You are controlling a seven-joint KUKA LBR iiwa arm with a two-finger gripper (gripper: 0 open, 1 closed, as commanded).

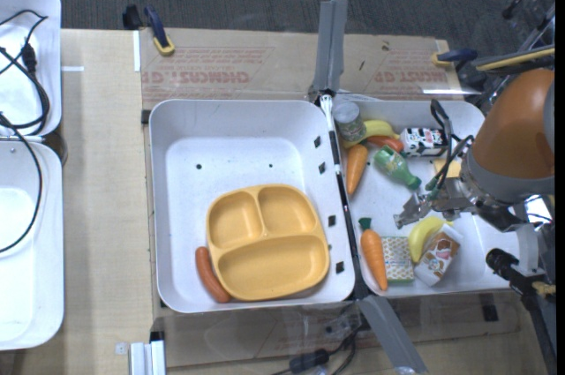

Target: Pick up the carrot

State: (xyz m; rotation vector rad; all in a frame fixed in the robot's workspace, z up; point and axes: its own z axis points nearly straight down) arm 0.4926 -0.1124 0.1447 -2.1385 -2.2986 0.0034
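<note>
The tapered, glossy orange carrot [373,258] lies just beside the divider-side wall of the right white bin [459,287], while the metal gripper [415,212], nearer the bin's middle, hangs unclenched, holding nothing.

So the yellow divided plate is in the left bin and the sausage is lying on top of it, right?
Not quite. The camera view shows the yellow divided plate in the left bin, but the sausage lies on the bin floor beside the plate's lower left edge, not on top of it.
</note>
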